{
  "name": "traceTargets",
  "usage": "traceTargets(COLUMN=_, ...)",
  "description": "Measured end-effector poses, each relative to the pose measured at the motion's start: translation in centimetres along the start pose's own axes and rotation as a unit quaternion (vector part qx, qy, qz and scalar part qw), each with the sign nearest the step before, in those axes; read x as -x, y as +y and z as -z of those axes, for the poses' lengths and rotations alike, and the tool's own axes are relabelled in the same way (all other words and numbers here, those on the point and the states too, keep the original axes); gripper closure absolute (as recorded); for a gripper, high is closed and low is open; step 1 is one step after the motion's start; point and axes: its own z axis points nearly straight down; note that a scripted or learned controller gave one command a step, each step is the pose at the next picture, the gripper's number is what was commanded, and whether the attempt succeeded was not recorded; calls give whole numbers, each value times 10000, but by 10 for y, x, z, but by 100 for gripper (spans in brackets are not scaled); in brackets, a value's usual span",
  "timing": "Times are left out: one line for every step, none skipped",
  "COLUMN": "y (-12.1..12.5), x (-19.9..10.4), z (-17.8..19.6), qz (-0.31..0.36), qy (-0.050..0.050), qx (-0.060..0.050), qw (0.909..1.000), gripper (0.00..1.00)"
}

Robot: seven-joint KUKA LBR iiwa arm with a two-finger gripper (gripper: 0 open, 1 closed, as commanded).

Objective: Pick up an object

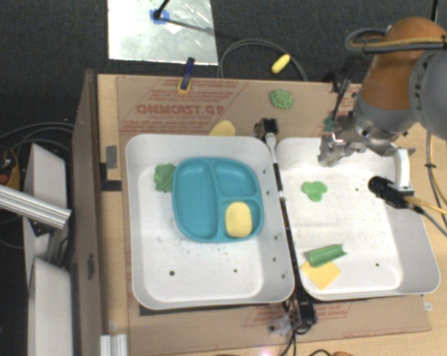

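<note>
My gripper [331, 154] hangs over the back left part of the right bin [412, 273], above the bin floor, with nothing seen between its fingers. A small green leafy piece [313, 190] lies just in front of it. Near the bin's front a green pod-like piece [325, 254] rests beside a yellow wedge [322, 275]. In the left bin [145, 273] a blue divided tray [208, 197] holds a yellow oval piece [239, 218]. A green leafy piece [164, 176] lies at the tray's left edge.
On the cardboard behind the bins lie a green round piece [282, 99], a yellow piece [223, 129] and a yellow item [281, 64] by a cable. A black fitting [386, 189] on the arm sits over the right bin's right side.
</note>
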Motion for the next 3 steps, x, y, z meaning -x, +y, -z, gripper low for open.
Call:
traceTargets(y=0, x=3, z=1, qz=-20, qy=-10, qx=8, qw=10000, gripper=0)
traceTargets(y=-12, x=15, z=-121, qz=-35, qy=-8, qx=-25, qw=10000, gripper=0)
traceTargets(y=-9, x=15, z=-104, qz=-27, qy=-9, qx=15, qw=10000, gripper=100)
